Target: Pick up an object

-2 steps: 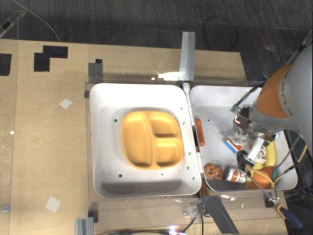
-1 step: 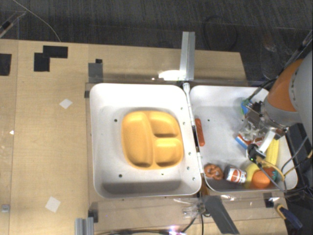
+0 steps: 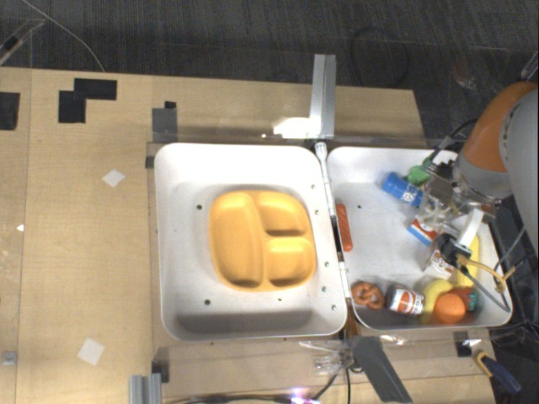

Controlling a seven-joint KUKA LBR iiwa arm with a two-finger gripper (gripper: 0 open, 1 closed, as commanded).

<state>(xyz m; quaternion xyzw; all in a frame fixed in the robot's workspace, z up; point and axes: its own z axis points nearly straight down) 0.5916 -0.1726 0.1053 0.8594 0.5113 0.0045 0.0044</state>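
Hovering our gripper (image 3: 444,225), grip impossible to tell, we'd pinch the light, stiff blue bottle (image 3: 399,188) mid-body.

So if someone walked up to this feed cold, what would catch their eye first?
Probably the big yellow divided tray lying alone in the left bin. Next, the clutter along the right bin's near edge: a pretzel, a small can, a lemon and an orange. Then the arm's hand reaching in from the right, over a blue bottle.
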